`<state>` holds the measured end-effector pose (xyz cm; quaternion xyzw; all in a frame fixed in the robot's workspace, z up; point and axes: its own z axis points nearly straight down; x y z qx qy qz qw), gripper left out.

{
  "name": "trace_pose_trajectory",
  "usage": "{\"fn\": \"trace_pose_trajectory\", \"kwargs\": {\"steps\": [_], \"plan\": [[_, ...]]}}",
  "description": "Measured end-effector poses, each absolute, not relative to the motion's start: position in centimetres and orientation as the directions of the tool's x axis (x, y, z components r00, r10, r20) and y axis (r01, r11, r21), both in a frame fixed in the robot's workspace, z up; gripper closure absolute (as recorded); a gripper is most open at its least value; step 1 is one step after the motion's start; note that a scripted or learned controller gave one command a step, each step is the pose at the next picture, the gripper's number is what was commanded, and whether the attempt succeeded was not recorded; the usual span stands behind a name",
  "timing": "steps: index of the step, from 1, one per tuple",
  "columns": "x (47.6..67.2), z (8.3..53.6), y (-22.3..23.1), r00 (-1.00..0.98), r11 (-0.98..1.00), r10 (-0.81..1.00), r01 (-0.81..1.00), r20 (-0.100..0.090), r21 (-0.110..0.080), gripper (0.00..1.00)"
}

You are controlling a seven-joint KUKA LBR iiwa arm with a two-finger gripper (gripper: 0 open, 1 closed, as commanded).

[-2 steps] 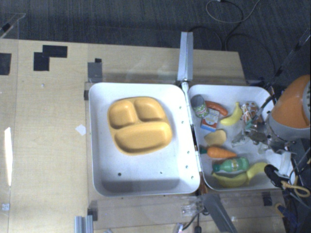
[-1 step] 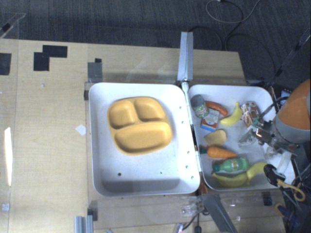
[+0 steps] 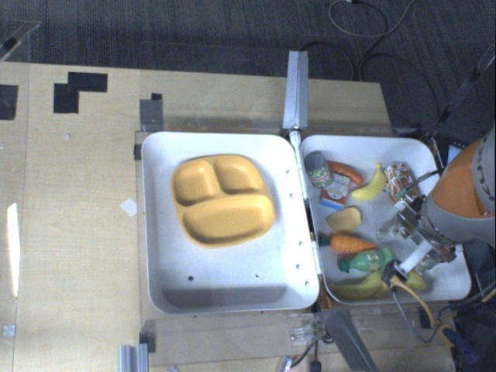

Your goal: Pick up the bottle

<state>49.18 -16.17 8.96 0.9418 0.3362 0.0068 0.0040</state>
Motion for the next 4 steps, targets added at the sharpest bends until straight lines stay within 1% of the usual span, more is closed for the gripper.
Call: {"fn": "trace_pose_trajectory", "kwargs": {"steps": [1, 2, 3, 4], "plan": [[49.2, 8.9, -16.2, 0.849, -0.849, 0.528, 0.528, 0.012, 0.006, 0.00], [49.1, 8.8, -20.5, 0.978, -0.978, 0.208, 0.208, 0.010, 0.004, 0.00], [61.3, 8.7, -17.8, 0.975, -0.975, 0.224, 0.224, 0.006, 0.000, 0.00], [64.1, 15.9, -17.8, 0.954, -0.954, 0.301, 0.301, 0.005, 0.002, 0.00]]}}
